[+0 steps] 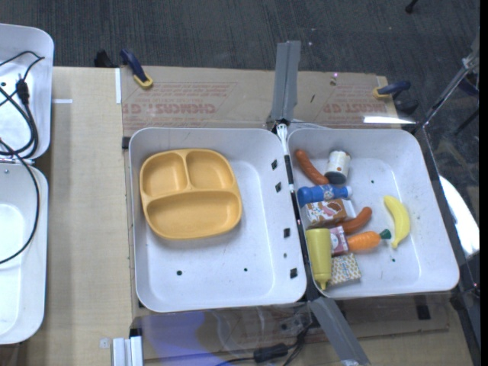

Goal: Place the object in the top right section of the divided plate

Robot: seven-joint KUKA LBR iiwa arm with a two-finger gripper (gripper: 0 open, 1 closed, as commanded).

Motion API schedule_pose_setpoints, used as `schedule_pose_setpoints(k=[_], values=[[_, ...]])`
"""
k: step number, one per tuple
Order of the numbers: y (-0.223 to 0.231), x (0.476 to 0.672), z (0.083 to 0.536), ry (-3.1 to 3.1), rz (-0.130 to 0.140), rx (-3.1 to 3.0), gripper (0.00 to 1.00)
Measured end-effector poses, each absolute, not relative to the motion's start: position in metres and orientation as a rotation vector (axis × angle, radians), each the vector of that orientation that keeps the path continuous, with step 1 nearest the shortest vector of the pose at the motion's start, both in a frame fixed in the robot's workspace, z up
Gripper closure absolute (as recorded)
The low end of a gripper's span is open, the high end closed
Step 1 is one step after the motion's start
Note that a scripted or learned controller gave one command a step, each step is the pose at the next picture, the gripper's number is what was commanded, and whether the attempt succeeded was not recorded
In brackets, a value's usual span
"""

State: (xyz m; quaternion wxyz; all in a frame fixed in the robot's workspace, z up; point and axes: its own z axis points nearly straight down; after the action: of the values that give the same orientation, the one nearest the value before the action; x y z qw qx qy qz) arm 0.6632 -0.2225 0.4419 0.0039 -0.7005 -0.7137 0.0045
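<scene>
Toy foods crowd the right bin (427, 227): banana (397, 219), carrot (364, 240), yellow bottle (319, 255); the divided plate (191, 193) lies apart in the left bin (213, 280)

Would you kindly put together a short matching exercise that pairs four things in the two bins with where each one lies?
Things:
1. divided plate
2. banana
3. yellow bottle
4. carrot

Places:
A. farthest right in the right bin
B. against the right bin's left wall, near the front
C. in the left bin
D. just left of the banana's lower end

Pairs: 1-C, 2-A, 3-B, 4-D
</scene>
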Motion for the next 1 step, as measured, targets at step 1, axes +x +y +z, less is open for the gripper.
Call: schedule_pose_setpoints(k=[1], values=[[-0.2225, 0.6632, 0.4419, -2.236, 0.014, -2.195, 0.00]])
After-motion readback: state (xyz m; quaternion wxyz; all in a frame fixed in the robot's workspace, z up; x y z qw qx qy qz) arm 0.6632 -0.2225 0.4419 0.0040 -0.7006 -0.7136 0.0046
